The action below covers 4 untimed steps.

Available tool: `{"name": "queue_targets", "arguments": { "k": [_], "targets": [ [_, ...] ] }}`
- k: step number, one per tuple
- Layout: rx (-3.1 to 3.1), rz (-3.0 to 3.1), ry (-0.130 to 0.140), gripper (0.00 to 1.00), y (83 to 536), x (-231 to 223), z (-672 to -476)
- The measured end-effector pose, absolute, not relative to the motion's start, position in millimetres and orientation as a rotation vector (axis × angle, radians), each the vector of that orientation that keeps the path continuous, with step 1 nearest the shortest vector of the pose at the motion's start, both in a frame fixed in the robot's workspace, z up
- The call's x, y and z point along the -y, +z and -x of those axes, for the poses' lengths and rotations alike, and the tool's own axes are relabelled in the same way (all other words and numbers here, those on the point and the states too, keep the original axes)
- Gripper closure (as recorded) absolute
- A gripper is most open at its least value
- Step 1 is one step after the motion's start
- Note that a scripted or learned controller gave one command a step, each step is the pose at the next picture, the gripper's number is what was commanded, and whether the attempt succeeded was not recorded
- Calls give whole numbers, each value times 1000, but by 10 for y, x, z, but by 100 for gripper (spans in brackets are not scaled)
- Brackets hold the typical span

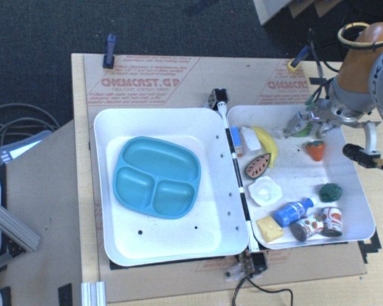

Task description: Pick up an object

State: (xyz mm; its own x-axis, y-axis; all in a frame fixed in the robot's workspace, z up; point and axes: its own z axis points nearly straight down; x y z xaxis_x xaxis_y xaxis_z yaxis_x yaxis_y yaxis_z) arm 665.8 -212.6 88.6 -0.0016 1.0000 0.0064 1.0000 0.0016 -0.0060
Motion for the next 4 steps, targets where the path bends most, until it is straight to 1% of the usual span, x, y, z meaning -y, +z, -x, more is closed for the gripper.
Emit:
{"name": "queue_targets", "arguments": {
  "k": [1,4],
  "targets": [
    [2214,2205,-9,0,867,2160,-6680],
    [2216,2203,-8,0,857,2155,-6678]
  ]
}}
